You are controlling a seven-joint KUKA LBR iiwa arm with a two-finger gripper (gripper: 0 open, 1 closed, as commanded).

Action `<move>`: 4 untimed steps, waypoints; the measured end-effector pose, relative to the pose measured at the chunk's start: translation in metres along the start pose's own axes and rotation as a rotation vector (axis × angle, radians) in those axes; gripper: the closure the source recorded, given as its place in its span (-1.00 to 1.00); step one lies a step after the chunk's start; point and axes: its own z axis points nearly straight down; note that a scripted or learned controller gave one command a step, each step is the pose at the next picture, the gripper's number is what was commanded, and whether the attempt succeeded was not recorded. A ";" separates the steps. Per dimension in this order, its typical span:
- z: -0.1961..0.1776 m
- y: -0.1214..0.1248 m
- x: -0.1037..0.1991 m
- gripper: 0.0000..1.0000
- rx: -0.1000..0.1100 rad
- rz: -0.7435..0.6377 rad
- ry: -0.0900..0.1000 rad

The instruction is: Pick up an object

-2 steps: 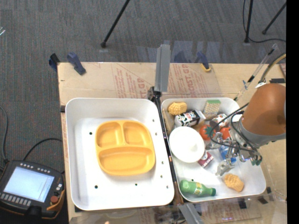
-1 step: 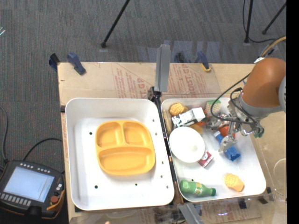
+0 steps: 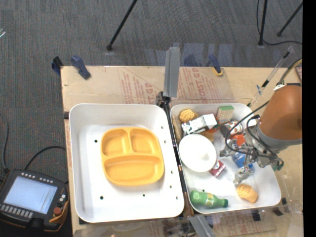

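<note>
The gripper (image 3: 245,172) hangs low over the right bin (image 3: 274,184), toward its near right part, with the arm's orange band directly above it and cables looping around the wrist. Just below it in the picture, toward the bin's near right corner, lies a small tan pastry (image 3: 247,193), close to the fingertips but apart from them; nothing sits between the fingers, and whether they are spread or closed I cannot tell from this slant (the wrist and cables crowd that spot). The pastry's long axis runs slantwise, from upper left to lower right, so a grasp would most likely want the fingers set across that line. It looks like the nearest candidate, needing only a short shift toward the near wall and a drop. Other things lie farther left: a small red can (image 3: 217,168) beside the white bowl (image 3: 198,153), and a green bottle (image 3: 209,199) on its side along the near wall, its long axis roughly left to right. A blue item (image 3: 239,160) lies right by the gripper, partly hidden. The left bin (image 3: 84,132) holds a yellow tray (image 3: 132,156), well apart from the arm.
</note>
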 end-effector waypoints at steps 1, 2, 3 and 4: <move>0.000 -0.002 -0.018 -1.00 0.001 -0.082 -0.002; -0.001 0.014 -0.045 -1.00 0.003 -0.139 -0.004; -0.002 0.023 -0.051 -1.00 0.006 -0.076 -0.004; -0.001 -0.015 -0.004 -1.00 0.002 -0.087 -0.001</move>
